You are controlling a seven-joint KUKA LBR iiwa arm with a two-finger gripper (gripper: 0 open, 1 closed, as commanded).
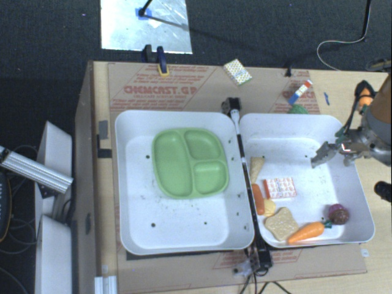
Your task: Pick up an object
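Here, gripper point(323, 156) hangs over the right bin point(294, 127), upper-right part, arm point(373, 130) entering from the right. Finger state: cannot tell, too small and blurred; nothing seen held.

Candidates lie toward the bin's lower-left, apart from the gripper: red-white box point(280, 188) nearest, just below-left; toast point(282, 223) and carrot point(306, 231) near the front wall; purple fruit point(337, 213) at front right; an orange stick point(258, 199) and a pale wedge point(256, 166) by the divider side, w/ a small yellowish piece point(269, 208) beside the stick.

Step in hand, as judged: approach, pre-grasp. To do it well: pick an isolated item, e.g. the box or fruit, centre over it, descend straight, close across the narrow side. Avoid the stick/toast cluster, where pieces touch, and items hugging the walls.

Left bin point(135, 164) holds a green plate point(189, 163), three compartments, no food in them.
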